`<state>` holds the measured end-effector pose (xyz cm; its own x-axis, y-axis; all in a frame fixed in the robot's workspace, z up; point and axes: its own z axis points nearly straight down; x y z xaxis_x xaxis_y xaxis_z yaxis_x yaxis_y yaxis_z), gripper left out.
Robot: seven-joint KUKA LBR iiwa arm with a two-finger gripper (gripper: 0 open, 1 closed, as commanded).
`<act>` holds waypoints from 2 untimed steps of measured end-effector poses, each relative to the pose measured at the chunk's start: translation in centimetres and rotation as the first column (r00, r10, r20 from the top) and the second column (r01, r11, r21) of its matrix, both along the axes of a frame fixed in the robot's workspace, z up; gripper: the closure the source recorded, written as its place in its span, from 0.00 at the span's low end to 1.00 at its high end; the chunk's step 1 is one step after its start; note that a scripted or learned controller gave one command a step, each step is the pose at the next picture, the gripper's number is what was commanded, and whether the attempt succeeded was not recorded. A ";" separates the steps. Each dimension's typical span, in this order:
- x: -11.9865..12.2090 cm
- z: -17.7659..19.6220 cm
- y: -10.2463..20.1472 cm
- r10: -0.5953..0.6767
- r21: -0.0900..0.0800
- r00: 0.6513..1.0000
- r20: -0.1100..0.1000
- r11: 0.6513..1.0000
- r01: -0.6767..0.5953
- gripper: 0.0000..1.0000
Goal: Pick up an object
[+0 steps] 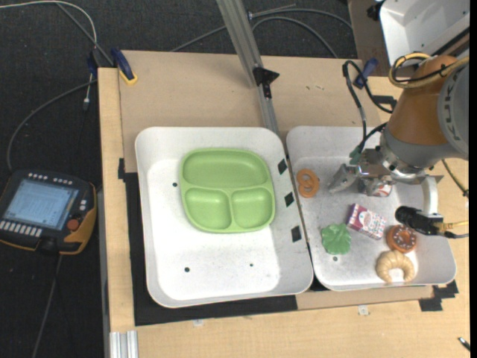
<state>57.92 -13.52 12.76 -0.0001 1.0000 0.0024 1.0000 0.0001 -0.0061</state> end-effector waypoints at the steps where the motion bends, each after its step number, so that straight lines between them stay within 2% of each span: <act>1: 0.1 -4.3 0.1 0.000 0.000 1.000 0.005 1.000 0.000 0.00; 2: 0.3 -2.9 0.0 0.000 -0.004 1.000 0.012 1.000 0.000 1.00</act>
<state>58.19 -13.55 9.90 0.0003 1.0000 -0.0015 1.0000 -0.0003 0.0056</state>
